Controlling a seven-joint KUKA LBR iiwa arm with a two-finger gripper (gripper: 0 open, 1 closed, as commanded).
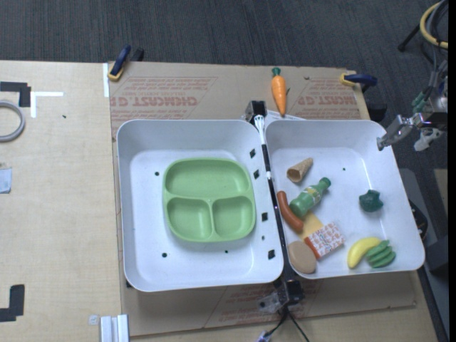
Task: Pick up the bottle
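Bread lies nearest us in the right bin. At its 12 o'clock we see the bottle beside a sausage. Farther, at 2 o'clock, the gripper hovers; open or closed, we cannot tell.

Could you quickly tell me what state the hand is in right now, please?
Hand: at the right bin's far right corner, away from the bottle; open or closed cannot be told.

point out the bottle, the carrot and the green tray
bottle (309,197), camera view, on the middle of its green body
carrot (278,91), camera view, on its orange body
green tray (208,172), camera view, on the floor of its top compartment
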